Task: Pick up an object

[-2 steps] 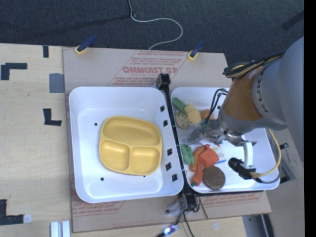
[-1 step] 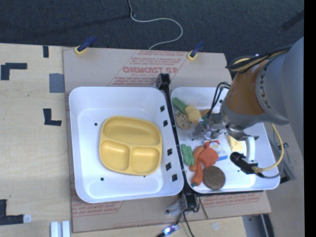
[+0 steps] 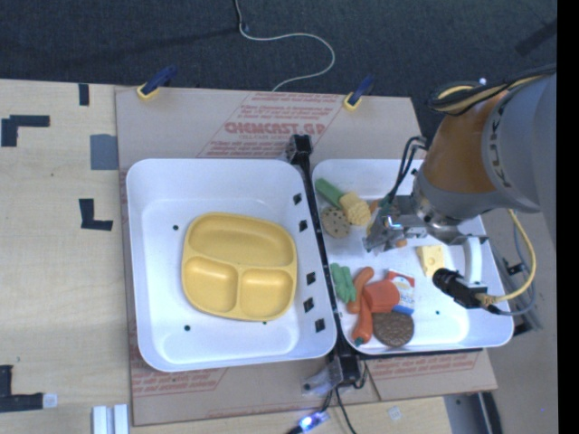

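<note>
Gripper hovers over right bin; jaws' state cannot be told. Corn cob nearby: probably light, rigid plastic; grip mid-body.

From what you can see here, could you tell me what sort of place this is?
Probably a robot grasping test bench: two white bins, toy food such as a carrot, a yellow divided plate, and the end effector overhead.
</note>
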